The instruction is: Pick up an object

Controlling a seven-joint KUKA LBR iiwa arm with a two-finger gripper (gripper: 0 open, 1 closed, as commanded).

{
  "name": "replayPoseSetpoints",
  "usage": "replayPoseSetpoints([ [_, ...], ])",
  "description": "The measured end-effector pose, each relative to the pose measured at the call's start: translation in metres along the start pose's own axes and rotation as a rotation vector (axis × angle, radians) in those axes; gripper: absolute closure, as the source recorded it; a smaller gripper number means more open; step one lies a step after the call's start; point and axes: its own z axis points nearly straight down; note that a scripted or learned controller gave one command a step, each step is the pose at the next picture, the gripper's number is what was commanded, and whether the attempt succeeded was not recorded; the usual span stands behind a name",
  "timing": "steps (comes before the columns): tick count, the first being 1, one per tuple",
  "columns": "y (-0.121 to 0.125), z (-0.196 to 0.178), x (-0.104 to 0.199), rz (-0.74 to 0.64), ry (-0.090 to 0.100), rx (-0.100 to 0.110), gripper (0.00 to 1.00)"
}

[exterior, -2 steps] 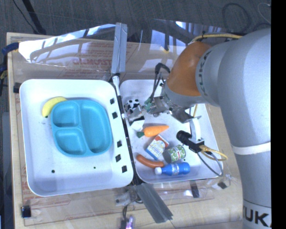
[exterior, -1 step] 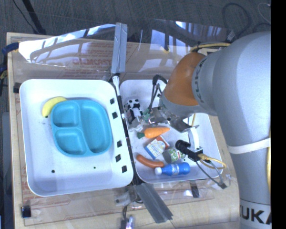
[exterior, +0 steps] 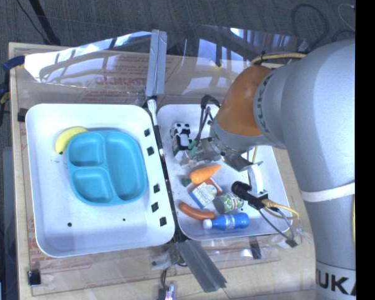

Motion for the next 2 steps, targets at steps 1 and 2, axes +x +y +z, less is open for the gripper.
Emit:
replayPoseSetpoints([
  [1,0.0,0.0,0.0,0.0,0.0,0.0,0.0],
  [2,-0.058,0.011,-0.015,0.006,0.003,0.003,0.0],
])
